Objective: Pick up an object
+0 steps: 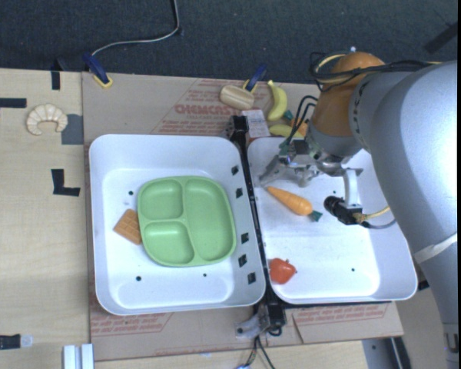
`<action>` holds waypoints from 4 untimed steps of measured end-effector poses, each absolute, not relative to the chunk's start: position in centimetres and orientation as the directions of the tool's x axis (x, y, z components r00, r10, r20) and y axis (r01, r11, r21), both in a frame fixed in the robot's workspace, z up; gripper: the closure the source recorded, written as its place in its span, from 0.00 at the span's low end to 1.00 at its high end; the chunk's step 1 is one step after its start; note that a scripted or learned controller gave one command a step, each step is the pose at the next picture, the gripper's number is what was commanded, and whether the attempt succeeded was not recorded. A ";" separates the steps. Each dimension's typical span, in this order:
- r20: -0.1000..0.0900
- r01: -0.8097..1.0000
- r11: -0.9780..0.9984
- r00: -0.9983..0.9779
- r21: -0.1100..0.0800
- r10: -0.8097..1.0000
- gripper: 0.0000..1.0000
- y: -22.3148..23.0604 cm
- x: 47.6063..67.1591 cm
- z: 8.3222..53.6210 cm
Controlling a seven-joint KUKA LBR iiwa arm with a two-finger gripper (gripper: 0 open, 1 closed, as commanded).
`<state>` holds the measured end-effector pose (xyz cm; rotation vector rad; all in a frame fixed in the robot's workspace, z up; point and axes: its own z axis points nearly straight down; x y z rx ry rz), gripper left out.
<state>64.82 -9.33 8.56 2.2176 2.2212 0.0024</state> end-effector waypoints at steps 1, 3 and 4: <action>-0.002 1.000 0.002 -0.002 0.003 1.000 0.00 -9.4 62.5 8.6; -0.003 1.000 0.001 -0.001 0.004 1.000 1.00 -10.1 60.8 9.6; 0.001 1.000 0.002 -0.002 0.000 1.000 1.00 -2.8 61.3 18.4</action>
